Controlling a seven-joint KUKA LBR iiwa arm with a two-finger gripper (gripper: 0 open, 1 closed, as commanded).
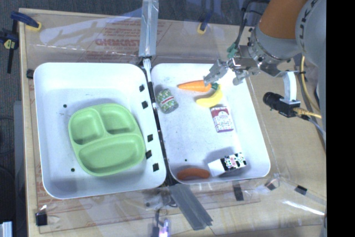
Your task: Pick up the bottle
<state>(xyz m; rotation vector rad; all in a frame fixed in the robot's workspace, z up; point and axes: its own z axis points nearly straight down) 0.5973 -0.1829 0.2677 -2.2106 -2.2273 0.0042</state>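
The bottle (222, 118) is small and white with a red label. It lies on its side in the right bin (252, 119), right of centre. My gripper (226, 75) hangs over the bin's far edge, above and beyond the bottle. Its fingers (213, 75) are spread open with nothing between them. The left finger sits close over the tip of an orange carrot (193, 85) and a yellow banana (209, 97); both lie between the gripper and the bottle.
The right bin also holds a green patterned can (166, 100) at its left, a brown sausage (193, 174) and a white-and-black box (227, 164) at the near edge. A green divided plate (107, 139) lies in the left bin (50, 91).
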